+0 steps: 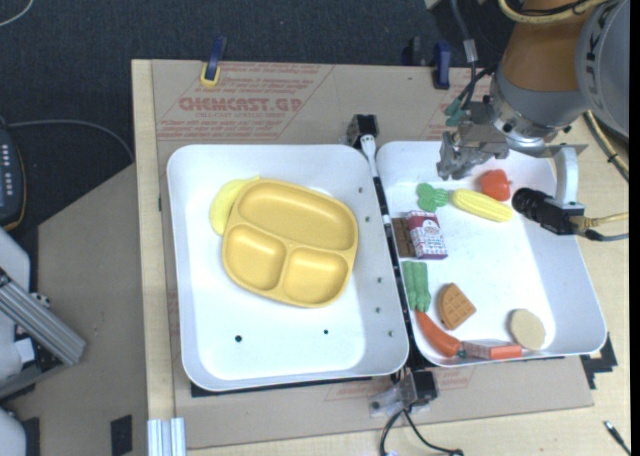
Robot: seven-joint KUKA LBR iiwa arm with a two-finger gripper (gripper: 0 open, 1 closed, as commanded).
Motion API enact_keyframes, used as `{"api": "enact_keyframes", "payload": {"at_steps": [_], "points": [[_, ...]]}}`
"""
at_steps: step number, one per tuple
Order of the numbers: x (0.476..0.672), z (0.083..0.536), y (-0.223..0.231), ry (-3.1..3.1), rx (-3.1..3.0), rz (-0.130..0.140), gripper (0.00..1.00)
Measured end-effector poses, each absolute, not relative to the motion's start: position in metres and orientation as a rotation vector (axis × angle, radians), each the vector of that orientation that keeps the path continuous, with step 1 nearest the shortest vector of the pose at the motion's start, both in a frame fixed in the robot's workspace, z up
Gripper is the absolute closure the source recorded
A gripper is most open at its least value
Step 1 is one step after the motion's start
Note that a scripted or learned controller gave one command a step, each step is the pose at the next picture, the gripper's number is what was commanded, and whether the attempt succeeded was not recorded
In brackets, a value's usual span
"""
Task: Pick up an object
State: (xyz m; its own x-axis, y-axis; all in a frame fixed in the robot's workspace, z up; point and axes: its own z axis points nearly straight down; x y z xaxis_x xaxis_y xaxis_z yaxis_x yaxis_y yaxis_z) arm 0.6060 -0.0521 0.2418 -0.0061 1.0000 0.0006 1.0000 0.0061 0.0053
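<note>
— Where were the things to pick?

— In the right bin [570,284], toward its left half: a yellow corn cob [482,206] in the upper part, a red tomato [494,184] just above it, a green leafy piece [432,196] to its left. Below lay a small carton [426,235], a green pod [416,284], a waffle [456,306], a carrot [436,333] and a round biscuit [527,327].

— And the gripper?

— The gripper [455,166] hung at the upper middle of that bin, just above the green leafy piece. Whether it was released or clenched, I could not tell; nothing showed between it.

— The left bin?

— The left bin [195,244] held a yellow divided tray [289,241].
</note>
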Motion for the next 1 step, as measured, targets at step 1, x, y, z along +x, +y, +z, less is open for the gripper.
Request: {"api": "enact_keyframes", "payload": {"at_steps": [1], "points": [[0.6330,0.2383,-0.0096,2.225,2.213,0.005,1.00]]}}
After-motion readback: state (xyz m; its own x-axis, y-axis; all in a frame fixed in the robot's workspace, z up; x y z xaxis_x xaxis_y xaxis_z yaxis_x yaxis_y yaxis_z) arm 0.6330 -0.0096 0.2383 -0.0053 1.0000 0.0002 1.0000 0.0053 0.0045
